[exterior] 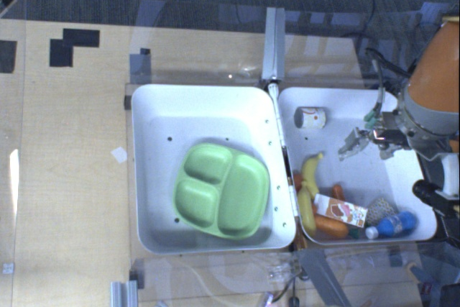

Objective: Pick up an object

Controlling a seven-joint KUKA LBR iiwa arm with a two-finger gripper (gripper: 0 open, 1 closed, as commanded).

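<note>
Gripper (357, 142) hanging over the right bin (429, 176), fingers look apart, nothing in them. Banana (309, 187) waiting at 7 o'clock from it, jammed against the carton (340, 210) (crowded corner). Could easily snag the neighbour and slip.

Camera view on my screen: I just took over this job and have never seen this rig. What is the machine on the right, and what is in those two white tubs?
You are looking down from above at a slant. The grey and orange machine is a robot arm; its gripper hovers above the right bin with nothing between its fingers. That bin holds a small white cup, a banana, a carrot, a small carton and a blue-capped bottle. The left bin holds a green divided plate.
</note>
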